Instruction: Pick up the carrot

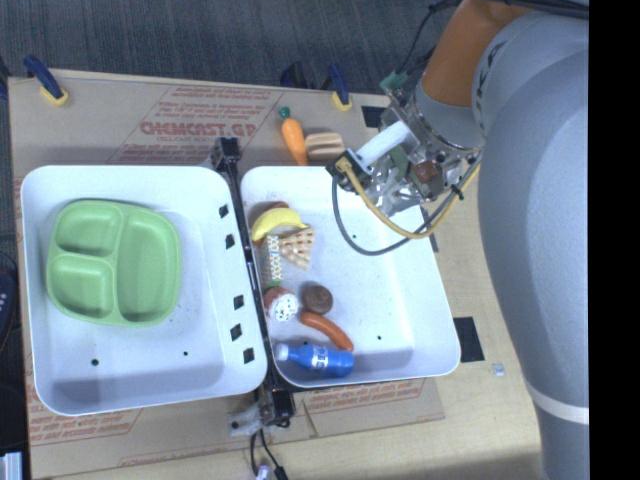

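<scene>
Outside the right bin (425, 298), at 12 o'clock off its far rim, lies the carrot (293, 139) on the surface (180, 118), touching a tan block (324, 147). Bare cardboard to its 9 o'clock. Over the bin's 1 o'clock corner hangs the pincer (385, 173), wrist tilted toward 9 o'clock; pincer state impossible to tell. Toys crowd the bin's 9 o'clock wall.

The grey arm (540, 218) comes in from the right edge of the bench, its broad link filling that side. The orange band (455, 53) sits above the wrist near the far right corner. The wrist tilts down and leftward, yellow and black cables looped beneath it, carrying the pincer (385, 183) toward the bench's far edge.
</scene>
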Action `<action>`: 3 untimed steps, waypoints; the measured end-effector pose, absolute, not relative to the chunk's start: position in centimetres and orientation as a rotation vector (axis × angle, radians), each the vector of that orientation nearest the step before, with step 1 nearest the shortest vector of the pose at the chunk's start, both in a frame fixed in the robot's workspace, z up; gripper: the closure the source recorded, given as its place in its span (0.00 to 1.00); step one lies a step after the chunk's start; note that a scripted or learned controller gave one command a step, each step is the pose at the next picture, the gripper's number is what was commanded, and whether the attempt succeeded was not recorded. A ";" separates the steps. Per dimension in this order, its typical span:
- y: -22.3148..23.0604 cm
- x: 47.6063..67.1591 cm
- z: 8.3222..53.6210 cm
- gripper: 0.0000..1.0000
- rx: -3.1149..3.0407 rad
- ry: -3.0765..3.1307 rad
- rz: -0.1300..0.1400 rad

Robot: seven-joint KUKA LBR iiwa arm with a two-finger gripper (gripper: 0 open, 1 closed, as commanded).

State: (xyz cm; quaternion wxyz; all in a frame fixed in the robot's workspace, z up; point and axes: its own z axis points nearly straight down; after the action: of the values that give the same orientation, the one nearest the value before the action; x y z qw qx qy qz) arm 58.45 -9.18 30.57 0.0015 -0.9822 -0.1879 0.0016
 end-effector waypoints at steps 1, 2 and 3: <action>-4.5 52.7 22.5 1.00 -3.075 -0.624 0.011; -5.9 53.5 35.0 1.00 -3.120 -0.355 0.004; 0.3 47.5 26.1 1.00 -3.122 -0.325 0.012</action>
State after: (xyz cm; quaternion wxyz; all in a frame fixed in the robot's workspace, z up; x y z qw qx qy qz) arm 47.53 0.33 26.13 0.0012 -0.9946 -0.1035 0.0037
